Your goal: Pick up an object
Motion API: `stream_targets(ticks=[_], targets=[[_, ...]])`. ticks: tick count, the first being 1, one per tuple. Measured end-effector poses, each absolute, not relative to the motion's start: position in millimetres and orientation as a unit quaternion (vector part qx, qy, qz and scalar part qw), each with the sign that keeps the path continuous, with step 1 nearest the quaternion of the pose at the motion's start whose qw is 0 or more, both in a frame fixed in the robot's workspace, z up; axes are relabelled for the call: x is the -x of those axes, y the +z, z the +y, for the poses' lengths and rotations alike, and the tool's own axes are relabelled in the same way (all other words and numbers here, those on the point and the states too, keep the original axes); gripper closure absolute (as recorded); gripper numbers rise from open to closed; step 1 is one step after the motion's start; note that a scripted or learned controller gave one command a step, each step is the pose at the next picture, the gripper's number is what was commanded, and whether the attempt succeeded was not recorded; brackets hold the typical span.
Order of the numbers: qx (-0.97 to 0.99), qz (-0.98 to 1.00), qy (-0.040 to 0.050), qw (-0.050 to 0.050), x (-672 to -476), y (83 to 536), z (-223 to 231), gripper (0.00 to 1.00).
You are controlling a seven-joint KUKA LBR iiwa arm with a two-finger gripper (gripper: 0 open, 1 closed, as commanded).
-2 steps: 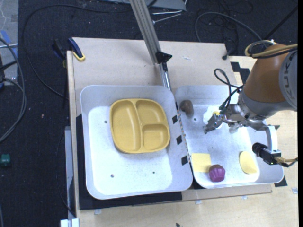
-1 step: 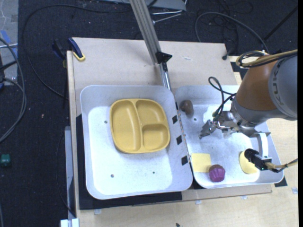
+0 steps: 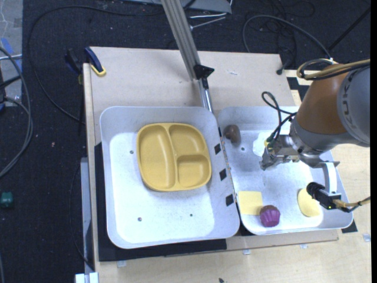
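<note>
Your pincer (image 3: 270, 161) sits low in the right bin (image 3: 247, 117), about the middle of it, wrist pointing down from the arm (image 3: 330, 108) reaching in off the right edge of the surface (image 3: 147, 78) — I can't tell how its tips stand, too small and dark against the bin floor. Nothing visible between them, so count the pick as not done. Candidates all lie loose in the right bin: a brown lump (image 3: 232, 134) near the bin's far-left corner, a yellow square block (image 3: 250, 203) by the near-left side, a purple ridged piece (image 3: 270, 216) just beside that block toward the near edge, and a pale yellow round thing (image 3: 308, 204) near the near-right corner, partly behind a black fitting. A small pale item may sit just left of the pincer, hard to make out. The pincer is apart from the brown lump and well apart from the three along the near edge. The left bin (image 3: 118, 217) carries a yellow divided tray (image 3: 174, 156), untouched. My read — you're at the approach or descent stage; closing on something, lifting it clear, and confirming it stays held are all left. Which object is targeted, cannot say.
</note>
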State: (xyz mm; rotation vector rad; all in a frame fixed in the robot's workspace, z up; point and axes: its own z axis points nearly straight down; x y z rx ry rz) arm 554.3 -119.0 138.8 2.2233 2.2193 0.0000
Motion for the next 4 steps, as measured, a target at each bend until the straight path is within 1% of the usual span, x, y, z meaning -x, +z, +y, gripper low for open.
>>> stream_targets(ticks=[2, 3, 4], targets=[[-0.706, 0.708, 0.0014, 0.003, -559.4, 230, -122, 1.00], [-0.704, 0.710, 0.0012, 0.000, -574.8, 236, -62, 1.00], [-0.704, 0.710, 0.0008, 0.000, -580.7, 233, -4, 1.00]])
